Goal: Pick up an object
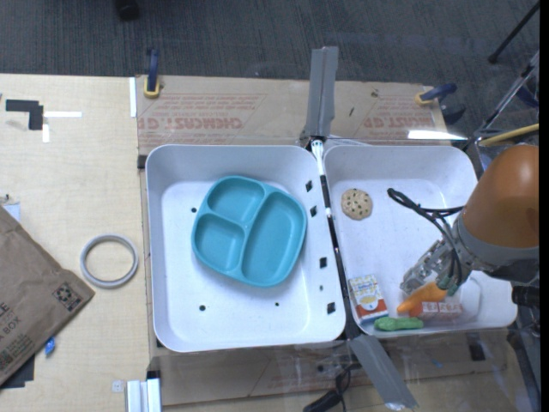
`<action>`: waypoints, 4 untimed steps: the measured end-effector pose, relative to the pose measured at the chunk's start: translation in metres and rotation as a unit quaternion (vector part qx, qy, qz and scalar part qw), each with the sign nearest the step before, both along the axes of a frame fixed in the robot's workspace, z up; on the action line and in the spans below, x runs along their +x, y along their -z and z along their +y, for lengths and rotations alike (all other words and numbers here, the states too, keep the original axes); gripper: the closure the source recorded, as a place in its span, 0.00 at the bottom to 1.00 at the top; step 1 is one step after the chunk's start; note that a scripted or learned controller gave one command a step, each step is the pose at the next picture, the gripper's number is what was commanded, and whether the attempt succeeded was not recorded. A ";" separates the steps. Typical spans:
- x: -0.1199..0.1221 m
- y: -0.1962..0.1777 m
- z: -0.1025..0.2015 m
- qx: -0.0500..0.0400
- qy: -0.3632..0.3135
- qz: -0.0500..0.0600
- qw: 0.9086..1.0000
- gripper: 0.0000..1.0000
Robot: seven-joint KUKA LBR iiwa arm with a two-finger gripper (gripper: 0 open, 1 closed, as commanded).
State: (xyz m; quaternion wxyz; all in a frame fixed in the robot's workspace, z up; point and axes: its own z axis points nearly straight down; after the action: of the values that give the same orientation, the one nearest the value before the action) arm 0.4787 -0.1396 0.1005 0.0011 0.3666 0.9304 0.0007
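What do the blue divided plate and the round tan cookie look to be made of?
Blue three-compartment plate: likely moulded plastic, smooth, with soft highlights on its ridges. Round tan cookie: dark specks on a matte face; baked or plastic replica, I cannot tell.

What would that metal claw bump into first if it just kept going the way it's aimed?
Most likely the orange carrot-like piece right under the gripper, which points down and leftward into the right bin. The green piece and small carton lie just beyond. Depth is hard to judge from above.
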 end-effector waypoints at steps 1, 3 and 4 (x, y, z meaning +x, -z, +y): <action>0.000 -0.091 0.094 0.000 0.061 0.001 0.998 1.00; 0.013 -0.251 0.146 -0.001 -0.038 0.001 0.999 1.00; 0.024 -0.179 0.162 -0.001 0.023 0.002 1.000 1.00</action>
State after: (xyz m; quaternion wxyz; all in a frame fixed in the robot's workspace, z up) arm 0.5024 0.0227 0.2800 -0.0001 0.3881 0.9216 -0.0010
